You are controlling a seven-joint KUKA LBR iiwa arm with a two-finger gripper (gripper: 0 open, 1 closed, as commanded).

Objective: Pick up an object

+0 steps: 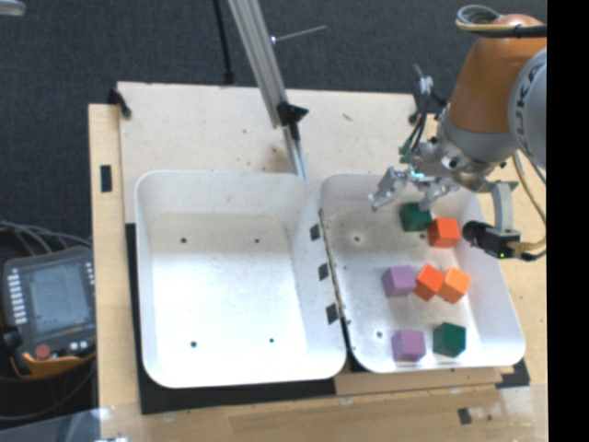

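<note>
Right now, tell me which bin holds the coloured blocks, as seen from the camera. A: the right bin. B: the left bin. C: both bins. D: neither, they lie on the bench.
A: the purple block, orange block and green block all sit inside the right bin, under the gripper, while the left bin shows just its white floor.

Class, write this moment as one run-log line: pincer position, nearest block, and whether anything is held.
pincer: above right bin, far end | nearest: green block | held: nothing seen between fingers | left bin: no blocks
</note>
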